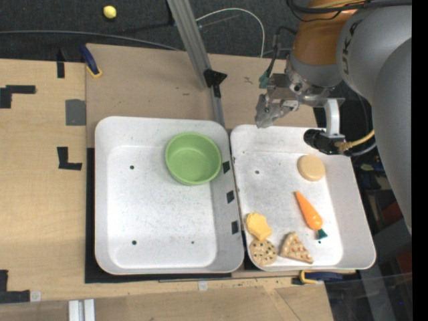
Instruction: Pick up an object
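One orange carrot (pixel 308 210), green tip, right bin (pixel 354 199).

Arm (pixel 374 52): cut off by the top and right edges; only the wrist end and part of the grey body show.

Gripper (pixel 266 116): small and blurred against the bench; state of its tips cannot be told.

Right bin (pixel 348 246): far right corner covered by a black fitting (pixel 324 141) and cable.

Carrot (pixel 308 210): green end too small to make out.

Metal pole (pixel 190 35): cut off by the top edge.

Yellow ball (pixel 109 11): too small to identify.

Bench (pixel 40 199): runs out of the left and bottom edges.
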### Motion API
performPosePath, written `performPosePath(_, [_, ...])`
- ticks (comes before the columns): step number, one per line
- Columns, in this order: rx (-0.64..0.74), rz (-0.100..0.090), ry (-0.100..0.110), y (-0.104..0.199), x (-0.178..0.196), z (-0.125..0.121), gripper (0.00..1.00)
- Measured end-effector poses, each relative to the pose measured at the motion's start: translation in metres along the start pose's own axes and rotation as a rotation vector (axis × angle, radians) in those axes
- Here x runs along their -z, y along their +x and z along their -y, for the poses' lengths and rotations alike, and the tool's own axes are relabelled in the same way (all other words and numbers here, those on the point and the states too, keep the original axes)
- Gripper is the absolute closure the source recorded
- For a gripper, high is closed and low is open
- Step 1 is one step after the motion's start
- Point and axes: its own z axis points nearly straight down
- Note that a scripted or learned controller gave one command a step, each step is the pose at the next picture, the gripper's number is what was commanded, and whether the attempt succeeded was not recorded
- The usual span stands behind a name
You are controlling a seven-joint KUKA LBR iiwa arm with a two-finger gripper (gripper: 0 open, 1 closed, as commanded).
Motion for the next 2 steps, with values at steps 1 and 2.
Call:
performPosePath(1, [0.000,0.001,0.000,0.051,0.003,-0.008,1.00])
performPosePath(2, [0.000,0.001,0.002,0.113,-0.009,-0.010,1.00])
